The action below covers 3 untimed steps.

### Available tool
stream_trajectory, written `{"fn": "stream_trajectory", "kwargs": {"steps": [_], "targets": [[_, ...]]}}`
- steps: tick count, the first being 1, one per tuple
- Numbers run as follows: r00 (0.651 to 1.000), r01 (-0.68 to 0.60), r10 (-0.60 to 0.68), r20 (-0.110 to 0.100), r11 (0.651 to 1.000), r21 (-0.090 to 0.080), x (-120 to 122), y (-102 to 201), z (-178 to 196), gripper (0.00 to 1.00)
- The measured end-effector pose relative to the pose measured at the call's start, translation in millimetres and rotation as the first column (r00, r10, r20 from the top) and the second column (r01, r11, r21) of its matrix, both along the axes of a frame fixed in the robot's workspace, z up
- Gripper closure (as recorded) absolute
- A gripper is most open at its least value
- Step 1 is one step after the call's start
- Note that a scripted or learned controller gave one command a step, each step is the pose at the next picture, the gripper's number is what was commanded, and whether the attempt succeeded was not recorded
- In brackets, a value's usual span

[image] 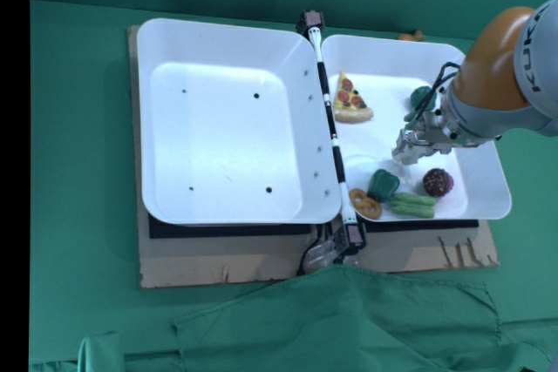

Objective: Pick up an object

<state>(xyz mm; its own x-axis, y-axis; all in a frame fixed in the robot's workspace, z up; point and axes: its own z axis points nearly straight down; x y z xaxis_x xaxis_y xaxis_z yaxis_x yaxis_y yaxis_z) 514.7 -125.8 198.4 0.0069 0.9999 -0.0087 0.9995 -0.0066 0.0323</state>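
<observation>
Green cloth covers the tabletop (78, 144), with brown cardboard (218, 270) under two white bins. Left bin (227, 135) sits beside the right bin (484, 196), which my arm (506, 74) reaches over. My jaws (408, 151) hang above the right bin's middle; I cannot tell how wide they stand. Pizza slice (350, 98) lies near the divider. Green pepper (382, 184), cucumber (412, 205), dark red ball (438, 182) and pretzel (364, 204) cluster at the near edge.
</observation>
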Motion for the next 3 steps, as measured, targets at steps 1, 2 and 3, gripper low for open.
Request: {"fn": "stream_trajectory", "kwargs": {"steps": [1,2,3], "targets": [[1.000,-0.010,0.010,-0.017,1.000,0.006,43.2,35.3,86.9,1.00],[1.000,0.000,0.000,-0.030,1.000,0.007,27.5,20.0,-12.3,1.00],[1.000,0.000,0.000,-0.006,1.000,0.002,-22.8,13.6,-12.2,1.00]]}}
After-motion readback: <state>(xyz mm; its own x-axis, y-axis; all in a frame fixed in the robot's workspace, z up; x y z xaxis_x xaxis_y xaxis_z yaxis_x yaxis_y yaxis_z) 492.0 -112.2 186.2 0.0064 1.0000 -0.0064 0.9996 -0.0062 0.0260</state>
